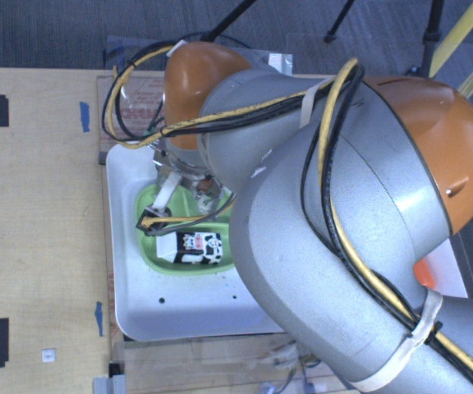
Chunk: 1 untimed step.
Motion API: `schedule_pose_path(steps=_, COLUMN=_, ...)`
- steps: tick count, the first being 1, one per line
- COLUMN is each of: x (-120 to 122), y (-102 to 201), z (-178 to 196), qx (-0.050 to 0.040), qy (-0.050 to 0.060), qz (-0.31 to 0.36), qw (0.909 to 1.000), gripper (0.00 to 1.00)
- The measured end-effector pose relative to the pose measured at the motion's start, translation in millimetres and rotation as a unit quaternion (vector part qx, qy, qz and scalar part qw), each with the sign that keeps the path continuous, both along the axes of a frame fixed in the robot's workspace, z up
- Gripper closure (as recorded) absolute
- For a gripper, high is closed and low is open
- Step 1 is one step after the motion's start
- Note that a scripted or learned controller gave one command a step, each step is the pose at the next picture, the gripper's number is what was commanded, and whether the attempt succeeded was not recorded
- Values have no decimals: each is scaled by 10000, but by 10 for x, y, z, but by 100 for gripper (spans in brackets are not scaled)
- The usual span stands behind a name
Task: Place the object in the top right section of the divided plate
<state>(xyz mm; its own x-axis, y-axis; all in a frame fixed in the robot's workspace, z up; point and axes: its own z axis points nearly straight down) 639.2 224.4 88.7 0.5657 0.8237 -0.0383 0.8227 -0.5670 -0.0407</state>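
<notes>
Camera view: black-and-white patterned object [192, 247] lies flat in the green divided plate [147, 249], in the part nearest the bottom of the view, not held by anything. Exact compartment is hard to call, since the arm [343, 220] covers the plate's right side. Plate sits in the white bin [138, 302].

Judgement: the step in hand looks like picking the object up, or re-picking it, as it doesn't seem to be in the top right section yet. To do it well, centre over the object, come straight down, grip across the short side, lift clear of the divider ridge, then carry it to the far right section.

Gripper [204, 195] is over the plate's upper part, just beyond the object and apart from it. Can't tell if it's released or clenched.
</notes>
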Motion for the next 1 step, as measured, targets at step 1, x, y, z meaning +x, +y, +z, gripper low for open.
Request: schedule_pose_path(steps=1, x=57, y=9, z=178, qx=10, qy=-111, qz=11, qw=9999, gripper=100)
